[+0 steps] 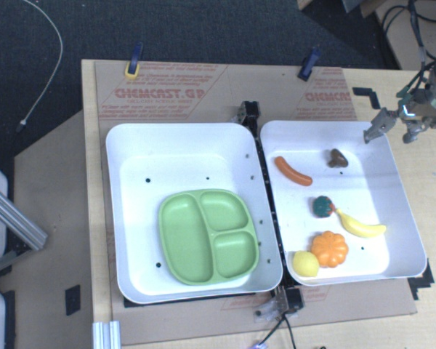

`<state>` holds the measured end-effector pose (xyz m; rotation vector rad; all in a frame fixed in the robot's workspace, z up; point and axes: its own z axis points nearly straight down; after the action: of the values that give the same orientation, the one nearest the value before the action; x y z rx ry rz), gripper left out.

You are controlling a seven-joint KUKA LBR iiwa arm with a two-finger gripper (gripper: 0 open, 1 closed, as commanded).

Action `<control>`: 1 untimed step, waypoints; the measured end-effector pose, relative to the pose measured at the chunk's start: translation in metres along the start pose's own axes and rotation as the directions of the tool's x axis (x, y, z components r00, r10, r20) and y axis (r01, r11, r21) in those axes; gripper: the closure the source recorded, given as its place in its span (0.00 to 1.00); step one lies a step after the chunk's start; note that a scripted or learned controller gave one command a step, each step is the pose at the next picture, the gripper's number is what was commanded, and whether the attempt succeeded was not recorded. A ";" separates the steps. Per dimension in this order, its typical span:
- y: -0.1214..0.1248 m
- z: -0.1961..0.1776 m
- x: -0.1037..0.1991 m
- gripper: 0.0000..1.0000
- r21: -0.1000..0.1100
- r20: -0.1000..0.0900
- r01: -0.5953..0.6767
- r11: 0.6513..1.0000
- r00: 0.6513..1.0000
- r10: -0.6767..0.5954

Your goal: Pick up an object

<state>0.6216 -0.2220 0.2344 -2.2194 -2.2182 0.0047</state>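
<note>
Right bin (392, 195) holds five items: sausage (293, 171), brown lump (338, 158), teal ball (322, 206), banana (360, 225), pumpkin (329, 248), plus a lemon (306, 263)—six. Left bin (131, 195) holds one green tray (207, 235). Pincer (396, 126) hovers released, grasping nothing, at the right bin's far corner.

Plate (207, 236) in L bin (131, 166); toy foods in R bin (392, 217).

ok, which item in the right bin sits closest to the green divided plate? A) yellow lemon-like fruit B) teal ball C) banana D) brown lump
A: the yellow lemon-like fruit lies at the right bin's front left corner, just across the bin walls from the green divided plate.
</note>
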 end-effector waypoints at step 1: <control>-0.005 0.053 0.008 0.00 -0.003 0.000 0.000 1.000 1.000 0.000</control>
<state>0.6160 -0.2135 0.1812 -2.2204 -2.2202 0.0007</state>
